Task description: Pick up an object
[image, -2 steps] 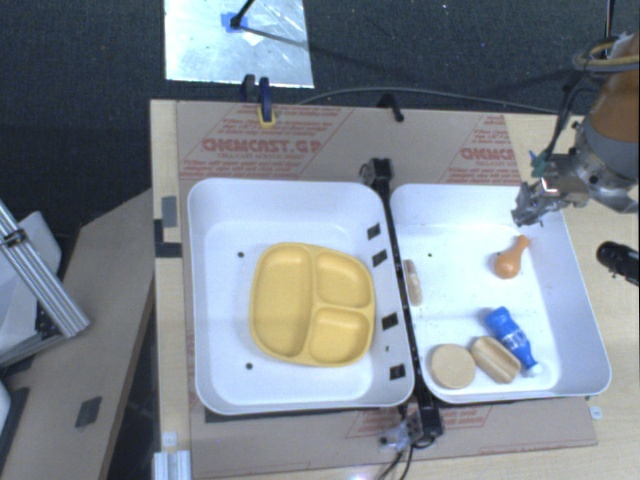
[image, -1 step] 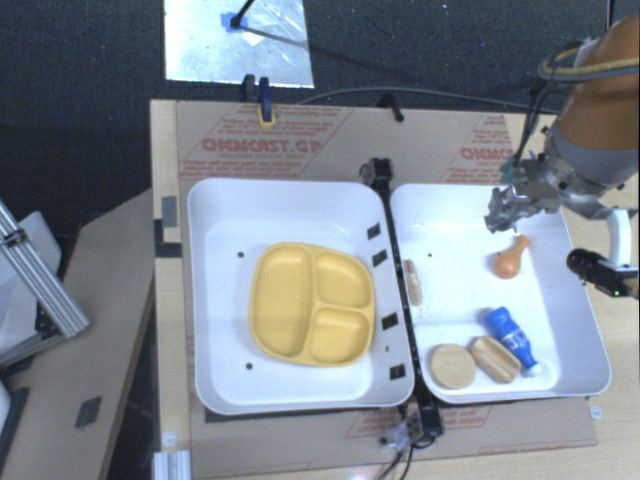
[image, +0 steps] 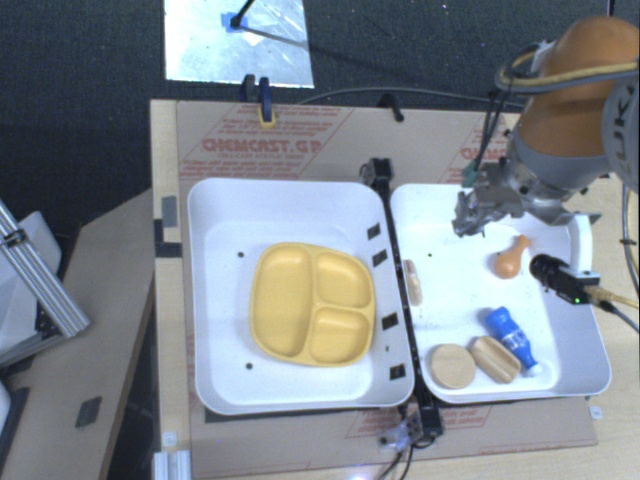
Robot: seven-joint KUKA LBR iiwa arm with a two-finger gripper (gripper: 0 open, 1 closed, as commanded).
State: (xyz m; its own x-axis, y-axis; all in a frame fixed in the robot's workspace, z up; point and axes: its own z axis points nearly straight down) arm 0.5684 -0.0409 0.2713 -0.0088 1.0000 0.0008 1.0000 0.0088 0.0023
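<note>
Camera view: it looks down at a slant on the counter [image: 330, 133], which bears two white bins side by side.
Left bin [image: 215, 268]: it holds a yellow divided plate [image: 310, 303], lying flat near the middle.
Right bin [image: 440, 223]: it holds all the small things.
Things along the near edge: a round tan disc [image: 452, 365], touching a brown bread-like piece [image: 495, 358], and just beside them a blue bottle [image: 510, 336] lying on its side.
Things further back: an orange pear-shaped toy [image: 510, 258] towards the bin's right side, and a small pale piece [image: 411, 281] against the left wall.
Arm: it reaches in from the right, and the tool [image: 472, 218] hangs over the far part of the right bin, just left of the orange toy.
Tool state: dark and small in this view, so I cannot tell it.
Step in hand: probably the approach, with nothing lifted yet; every thing seems to lie on the bin floor.
Next move: the nearest candidate looks to be the orange toy, so the tool should shift a little to the right and towards the near edge, then go down over it.
Risk: the toy is rounded and may roll away from the grip.
</note>
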